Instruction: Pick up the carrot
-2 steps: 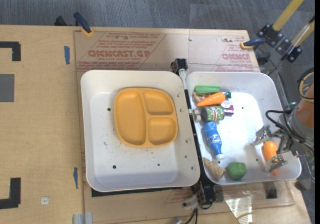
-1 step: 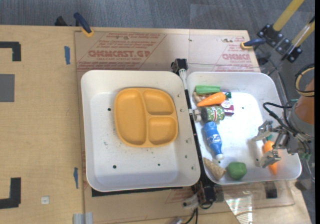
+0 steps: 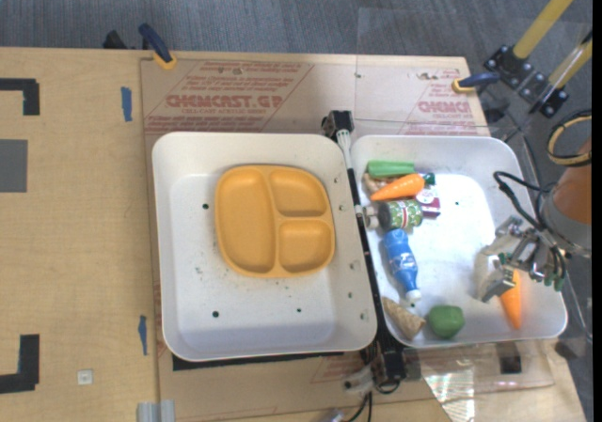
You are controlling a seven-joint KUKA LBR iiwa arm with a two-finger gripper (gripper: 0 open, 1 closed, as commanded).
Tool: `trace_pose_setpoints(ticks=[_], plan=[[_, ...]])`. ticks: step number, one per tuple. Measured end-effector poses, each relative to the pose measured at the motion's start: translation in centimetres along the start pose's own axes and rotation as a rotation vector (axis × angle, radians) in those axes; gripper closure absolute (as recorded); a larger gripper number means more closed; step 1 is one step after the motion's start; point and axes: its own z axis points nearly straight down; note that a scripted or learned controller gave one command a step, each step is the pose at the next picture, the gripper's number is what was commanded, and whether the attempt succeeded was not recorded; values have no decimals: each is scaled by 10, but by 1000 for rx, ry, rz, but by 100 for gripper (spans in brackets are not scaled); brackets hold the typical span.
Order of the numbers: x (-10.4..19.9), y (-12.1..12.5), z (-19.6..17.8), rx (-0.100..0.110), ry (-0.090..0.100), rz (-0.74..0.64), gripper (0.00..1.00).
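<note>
In the near right corner of the right bin (image 3: 541, 331), a carrot (image 3: 511, 304) is seen, its long axis running near-to-far, tip aimed at the near rim. Its thick end lies under the gripper (image 3: 502, 272); whether the jaws are closed on it cannot be told. A grip on that tapered end alone could let it swing or slip. Farther back, a second carrot (image 3: 397, 187) might be mistaken for it.
</note>
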Motion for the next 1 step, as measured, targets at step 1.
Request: trace_pose_setpoints(ticks=[1], plan=[[19,-10,-1,0,-4,-390,0]])
